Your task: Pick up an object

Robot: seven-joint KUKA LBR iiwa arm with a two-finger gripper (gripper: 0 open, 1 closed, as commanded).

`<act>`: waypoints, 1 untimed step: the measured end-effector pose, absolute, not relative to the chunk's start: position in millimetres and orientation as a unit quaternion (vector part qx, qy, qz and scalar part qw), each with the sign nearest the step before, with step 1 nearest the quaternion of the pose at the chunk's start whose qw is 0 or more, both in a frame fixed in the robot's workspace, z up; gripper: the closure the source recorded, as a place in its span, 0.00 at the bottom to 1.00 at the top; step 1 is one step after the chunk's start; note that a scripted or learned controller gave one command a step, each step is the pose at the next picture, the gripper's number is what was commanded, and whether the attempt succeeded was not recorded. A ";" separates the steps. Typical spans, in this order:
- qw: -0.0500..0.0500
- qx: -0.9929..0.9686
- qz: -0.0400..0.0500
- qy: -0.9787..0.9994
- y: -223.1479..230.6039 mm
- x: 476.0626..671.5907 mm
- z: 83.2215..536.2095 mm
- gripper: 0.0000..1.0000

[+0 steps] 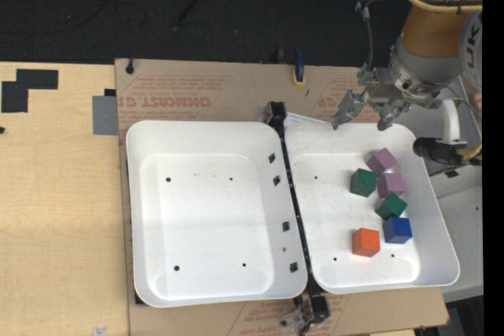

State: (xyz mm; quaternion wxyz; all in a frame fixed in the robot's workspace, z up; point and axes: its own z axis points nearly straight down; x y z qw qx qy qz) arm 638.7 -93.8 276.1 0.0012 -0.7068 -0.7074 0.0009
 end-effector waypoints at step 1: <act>0.004 -0.707 0.003 -0.707 -93.5 605.7 79.1 0.00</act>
